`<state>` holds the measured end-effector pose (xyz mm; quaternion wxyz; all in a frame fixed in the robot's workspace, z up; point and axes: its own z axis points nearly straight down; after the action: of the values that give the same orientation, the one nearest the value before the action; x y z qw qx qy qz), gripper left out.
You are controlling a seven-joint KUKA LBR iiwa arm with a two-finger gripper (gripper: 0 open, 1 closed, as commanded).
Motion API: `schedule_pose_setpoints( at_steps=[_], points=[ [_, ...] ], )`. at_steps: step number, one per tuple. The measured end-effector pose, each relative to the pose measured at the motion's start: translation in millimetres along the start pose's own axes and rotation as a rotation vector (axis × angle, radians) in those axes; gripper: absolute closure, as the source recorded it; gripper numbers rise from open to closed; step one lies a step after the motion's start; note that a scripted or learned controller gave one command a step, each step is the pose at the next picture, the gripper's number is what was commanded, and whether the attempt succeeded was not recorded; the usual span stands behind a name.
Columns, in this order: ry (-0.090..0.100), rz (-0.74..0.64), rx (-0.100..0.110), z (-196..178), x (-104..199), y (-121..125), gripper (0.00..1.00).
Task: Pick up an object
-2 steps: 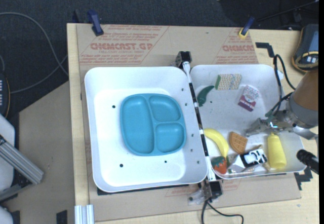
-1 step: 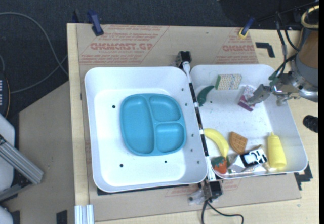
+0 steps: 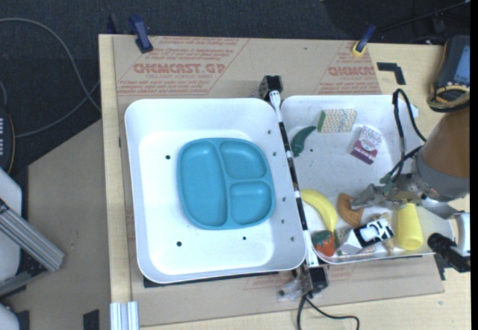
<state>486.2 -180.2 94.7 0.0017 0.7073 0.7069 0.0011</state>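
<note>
Nearest, along the right bin's (image 3: 340,104) front edge, a yellow bottle (image 3: 408,227) and banana (image 3: 320,209) are seen. Just behind, the gripper (image 3: 373,196) is lowered beside a brown object (image 3: 348,209) — finger state cannot be told. Farther left, a blue divided plate (image 3: 224,182) occupies the left bin (image 3: 149,127).

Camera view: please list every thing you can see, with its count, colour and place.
Bins: 2, white, side by side on the bench.
Tray: 1, blue, three compartments, in the left bin.
Banana: 1, yellow, right bin, near its left wall.
Green item: 1, right bin, upper left.
Packet: 1, pale and speckled, right bin, top.
Pouch: 1, white and maroon, right bin, upper right.
Brown item: 1, right of the banana.
Bottle: 1, yellow, right bin, lower right.
Black-white item: 1, right bin, bottom edge.
Orange-red item: 1, right bin, lower left corner.
Arm: 1, grey with orange band, right edge.
Gripper: 1, low over the right bin.
</note>
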Motion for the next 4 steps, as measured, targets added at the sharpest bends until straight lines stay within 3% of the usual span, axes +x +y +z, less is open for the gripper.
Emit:
schedule_pose_setpoints(
  at_steps=[1,2,3,4],
  points=[
    [0.0,-0.001,0.001,-84,19,24,0.0],
    [0.001,-0.001,0.004,10,62,4,0.0],
    [-0.001,0.001,0.002,-65,-11,-6,0.0],
    [0.0,-0.002,0.002,-27,60,48,0.0]
  ],
)
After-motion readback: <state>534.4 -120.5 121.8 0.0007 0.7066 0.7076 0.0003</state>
